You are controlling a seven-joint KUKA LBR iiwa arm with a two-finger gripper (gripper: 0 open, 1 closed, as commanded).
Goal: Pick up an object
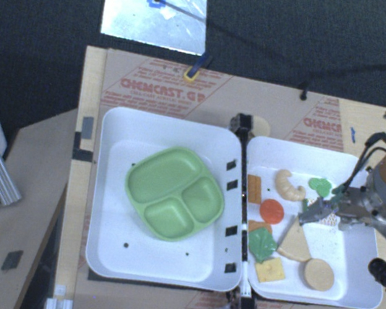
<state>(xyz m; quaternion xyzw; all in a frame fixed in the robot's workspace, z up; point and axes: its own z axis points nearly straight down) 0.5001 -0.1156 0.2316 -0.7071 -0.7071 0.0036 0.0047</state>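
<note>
i take the pale wedge (295, 245) as the likeliest thing to pick up; it lies in the right bin (353, 291), just below the gripper (313, 213) and touching the round tan disc (319, 275) on its lower right. i cannot tell how the jaws stand, since the tip blurs into a green piece beside it, and i see nothing clearly held. around the wedge i count one red disc (271, 212) to its left, one curved cream piece (289, 186) above, one yellow square (269, 271) below left, one orange strip (252, 189) by the bin wall, and three green pieces, though the one at the tip is unclear. the left bin (109, 195) bears one green divided tray (174, 193). my worry is crowding: a descent here could nudge the wedge against the disc, or close on two pieces at once.
</note>
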